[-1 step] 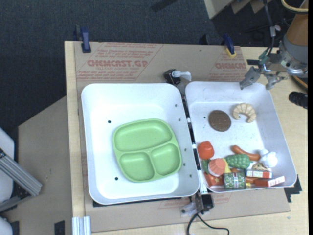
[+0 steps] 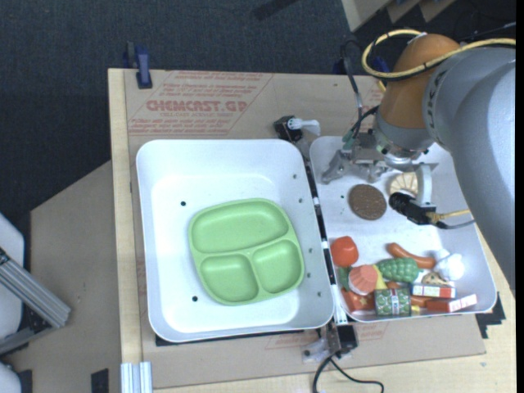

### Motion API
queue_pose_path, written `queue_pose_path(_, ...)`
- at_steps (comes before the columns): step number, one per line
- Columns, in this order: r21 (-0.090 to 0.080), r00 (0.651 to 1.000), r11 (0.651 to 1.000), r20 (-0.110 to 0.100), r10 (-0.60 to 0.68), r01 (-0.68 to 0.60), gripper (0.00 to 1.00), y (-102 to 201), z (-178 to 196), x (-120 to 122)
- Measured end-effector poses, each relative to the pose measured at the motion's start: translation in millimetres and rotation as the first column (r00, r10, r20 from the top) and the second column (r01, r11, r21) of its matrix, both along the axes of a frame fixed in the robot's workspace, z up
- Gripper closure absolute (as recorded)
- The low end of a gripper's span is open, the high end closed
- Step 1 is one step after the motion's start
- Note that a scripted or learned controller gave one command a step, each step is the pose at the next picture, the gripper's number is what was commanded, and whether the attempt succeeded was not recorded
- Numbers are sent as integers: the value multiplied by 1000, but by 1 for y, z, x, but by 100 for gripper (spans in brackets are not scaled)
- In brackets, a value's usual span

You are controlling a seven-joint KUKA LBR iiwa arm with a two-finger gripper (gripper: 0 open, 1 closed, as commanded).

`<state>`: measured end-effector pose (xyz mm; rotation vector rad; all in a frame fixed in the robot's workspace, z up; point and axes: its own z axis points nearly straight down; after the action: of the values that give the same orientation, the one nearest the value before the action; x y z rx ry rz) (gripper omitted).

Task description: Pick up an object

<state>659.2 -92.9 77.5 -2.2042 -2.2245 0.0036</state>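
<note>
two white bins sit side by side on the worktop (image 2: 205, 97). the left bin (image 2: 164, 219) holds one green tray (image 2: 246, 250) with three compartments. the right bin (image 2: 471, 256) holds one brown disc (image 2: 368, 201) near its middle and, toward the near end, a loose pile of toy food: one red piece (image 2: 344, 250), one sausage (image 2: 411, 257), one green cob-like piece (image 2: 399, 269), one small green can (image 2: 393, 303) and a few more too jumbled to count. the gripper (image 2: 360, 164) hangs over the far end of the right bin, above the disc and apart from the pile; whether its fingers are apart or together i cannot tell.
</note>
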Motion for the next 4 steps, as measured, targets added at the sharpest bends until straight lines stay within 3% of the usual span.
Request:
queue_pose_path(1,-4,1000,1000,-2,-15,15,0,-21,13,-114)
queue_pose_path(2,-6,1000,1000,15,-5,5,0,-5,7,-30)
queue_pose_path(3,-4,1000,1000,2,-11,11,0,-7,7,-84)
queue_pose_path(4,-5,1000,1000,10,-10,10,100,-7,18,-80)
